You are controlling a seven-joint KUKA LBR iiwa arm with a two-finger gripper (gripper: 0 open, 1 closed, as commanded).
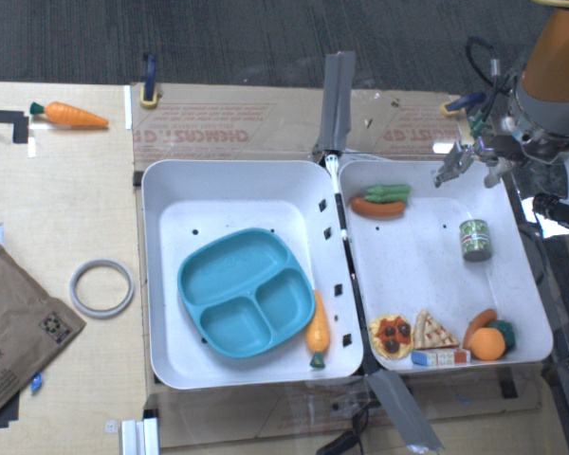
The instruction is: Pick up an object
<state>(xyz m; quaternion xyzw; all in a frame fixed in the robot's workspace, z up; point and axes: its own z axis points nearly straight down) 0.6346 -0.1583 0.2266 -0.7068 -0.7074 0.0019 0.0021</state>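
Over the far right corner of the right bin (526, 254), the gripper (474, 159) hangs from the grey arm (550, 74) with its orange band; its metal parts and dark cables blur together there, and I cannot tell how the jaws stand.

Both bins are shallow, white, smooth plastic with rounded corners, sitting on brown printed cardboard (228, 126). Just below the jaws and slightly right lies a small can (474, 240), a short cylinder with a green label and grey ends, on its side and apart from the gripper. Left of the jaws, near the far wall, a green pod (387, 192) touches a glossy orange-red sausage (377, 208). Well below the jaws, along the near wall, sit a round pizza (391, 336), a triangular sandwich (434, 332), a flat blue-and-red box (438, 356), another sausage (478, 324) and a round orange (488, 343) with a green piece beside it.

In the left bin (161, 282), far left of the jaws, a matte blue tray (247, 292) with 3 compartments lies flat, a tapered carrot (318, 325) just beside its right edge.

On the wooden bench (57, 216) farther left are a 2nd carrot (71, 115), a grey ring (101, 286) and a cardboard box (14, 335).
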